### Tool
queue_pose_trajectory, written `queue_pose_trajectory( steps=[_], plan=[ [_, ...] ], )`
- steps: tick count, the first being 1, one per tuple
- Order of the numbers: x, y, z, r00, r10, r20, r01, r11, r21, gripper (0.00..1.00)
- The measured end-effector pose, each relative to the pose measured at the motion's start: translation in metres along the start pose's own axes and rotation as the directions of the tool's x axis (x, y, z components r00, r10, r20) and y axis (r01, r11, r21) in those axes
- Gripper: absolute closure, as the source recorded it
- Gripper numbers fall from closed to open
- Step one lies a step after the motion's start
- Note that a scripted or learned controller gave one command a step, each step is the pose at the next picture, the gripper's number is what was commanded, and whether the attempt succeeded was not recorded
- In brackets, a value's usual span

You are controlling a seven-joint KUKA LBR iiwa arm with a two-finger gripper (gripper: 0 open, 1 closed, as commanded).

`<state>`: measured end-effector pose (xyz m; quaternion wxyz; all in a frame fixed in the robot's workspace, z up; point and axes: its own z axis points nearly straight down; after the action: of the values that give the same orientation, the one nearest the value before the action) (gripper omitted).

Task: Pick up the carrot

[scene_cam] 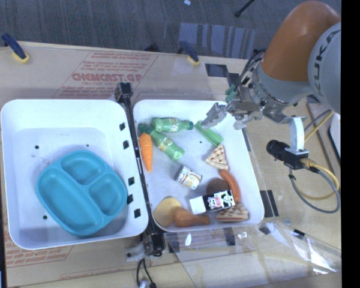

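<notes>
The carrot (146,152) is orange with a green top and lies lengthwise along the left wall of the right bin (250,161), close to the divider. My gripper (227,119) hangs over the bin's upper right corner, well right of the carrot. Its fingers are spread apart with nothing between them. A green pod-like piece (210,134) lies just below the left fingertip (212,117).
Two green bottles (172,125) (168,146) lie right beside the carrot. Farther down are a waffle wedge (217,156), a small can (188,177), a sausage (230,185), a black-and-white box (213,201) and a wooden spoon (171,213). The left bin (18,119) holds a blue divided plate (81,191).
</notes>
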<state>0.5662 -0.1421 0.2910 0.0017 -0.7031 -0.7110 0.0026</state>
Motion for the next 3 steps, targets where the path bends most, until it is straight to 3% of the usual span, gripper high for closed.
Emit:
queue_pose_trajectory(
  steps=[1, 2, 3],
  plan=[
    [0.052, 0.033, 0.111, 1.000, 0.011, -0.002, -0.011, 1.000, 0.013, 0.00],
    [0.048, 0.055, 0.199, 0.955, 0.297, 0.004, -0.297, 0.955, -0.002, 0.00],
    [0.125, 0.023, 0.093, 0.982, 0.191, -0.006, -0.191, 0.981, -0.010, 0.00]
  ],
)
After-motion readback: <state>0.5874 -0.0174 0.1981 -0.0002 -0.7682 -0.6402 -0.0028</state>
